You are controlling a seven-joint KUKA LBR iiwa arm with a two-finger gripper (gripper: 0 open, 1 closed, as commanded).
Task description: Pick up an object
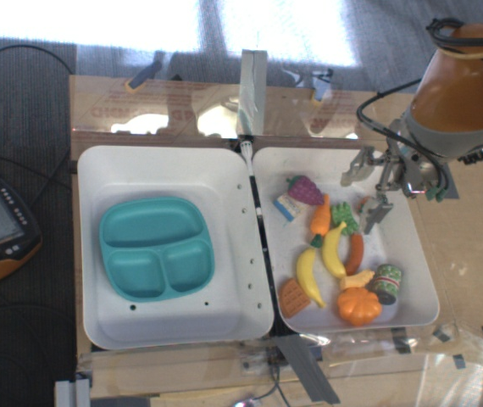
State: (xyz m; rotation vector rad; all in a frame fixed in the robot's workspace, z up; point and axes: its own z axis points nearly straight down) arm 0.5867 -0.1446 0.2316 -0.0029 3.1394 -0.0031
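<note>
We see the gripper (369, 192) hanging open above the right bin (424, 308), gripping nothing. Just left of it lie a carrot (320, 217) and purple grapes (306, 191).

no readable text, labels or numbers anywhere

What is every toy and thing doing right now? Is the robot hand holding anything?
gripper: open, hanging over the right bin, holding nothing.
teal plate: flat in the left bin.
grapes: lying loose in the right bin.
carrot: lying beside the grapes.
two bananas: lying side by side.
pumpkin: sitting near the bin's front edge.
right bin: holding the toy food.
</note>
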